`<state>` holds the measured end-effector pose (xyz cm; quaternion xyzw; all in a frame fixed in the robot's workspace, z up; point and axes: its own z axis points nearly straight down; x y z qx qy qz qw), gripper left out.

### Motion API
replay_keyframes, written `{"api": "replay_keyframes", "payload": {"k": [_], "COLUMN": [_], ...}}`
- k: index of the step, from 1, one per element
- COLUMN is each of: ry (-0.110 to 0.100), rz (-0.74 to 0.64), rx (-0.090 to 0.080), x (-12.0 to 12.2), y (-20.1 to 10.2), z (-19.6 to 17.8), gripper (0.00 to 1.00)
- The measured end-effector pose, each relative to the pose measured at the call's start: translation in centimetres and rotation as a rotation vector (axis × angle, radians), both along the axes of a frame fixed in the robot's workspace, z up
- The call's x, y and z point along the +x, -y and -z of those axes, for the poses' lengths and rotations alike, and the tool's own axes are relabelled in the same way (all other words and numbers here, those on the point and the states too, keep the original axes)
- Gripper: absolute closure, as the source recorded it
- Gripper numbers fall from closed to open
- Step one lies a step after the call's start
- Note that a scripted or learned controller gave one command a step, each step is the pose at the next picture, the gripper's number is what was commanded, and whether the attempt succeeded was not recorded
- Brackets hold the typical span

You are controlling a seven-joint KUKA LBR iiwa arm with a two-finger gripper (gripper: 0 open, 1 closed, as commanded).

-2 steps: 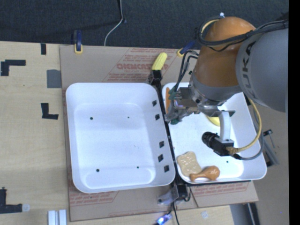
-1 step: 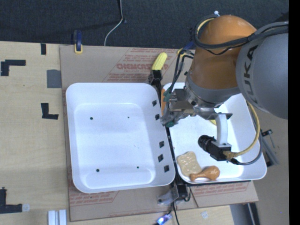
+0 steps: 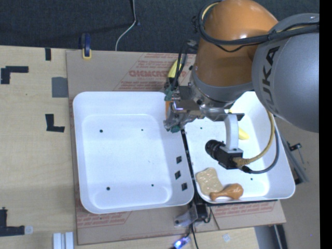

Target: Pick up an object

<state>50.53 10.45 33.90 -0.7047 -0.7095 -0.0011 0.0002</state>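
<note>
- The gripper [image 3: 173, 122] is hanging over the rim shared by the left bin [image 3: 77, 154] and the right bin [image 3: 265, 183], toward their far end. Whether it is released or clenched cannot be told.
- A tan drumstick-shaped piece [image 3: 227, 193] is lying along the right bin's near edge, well apart from the gripper.
- A flat tan waffle-like piece [image 3: 208, 179] is lying just beside the drumstick, toward the bin's near-left corner, and seems to be touching it.
- A yellow piece [image 3: 243, 135] is peeking out near the right bin's middle (the arm is hiding most of it).
- The grey arm [image 3: 295, 82] is showing the dark letters "UKA".
- Red print is running across the cardboard sheet [image 3: 104, 71] beyond the bins, too blurred to read surely.
</note>
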Motion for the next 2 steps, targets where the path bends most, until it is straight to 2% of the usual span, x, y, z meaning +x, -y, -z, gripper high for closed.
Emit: {"api": "replay_keyframes", "payload": {"k": [1,2], "ry": [0.0,-0.002], "rz": [0.007,-0.001], "rx": [-0.003,-0.001], "x": [2.6,3.4], "y": [2.3,-4.4], "z": [-2.0,-2.7], "gripper": [1.0,1.0]}}
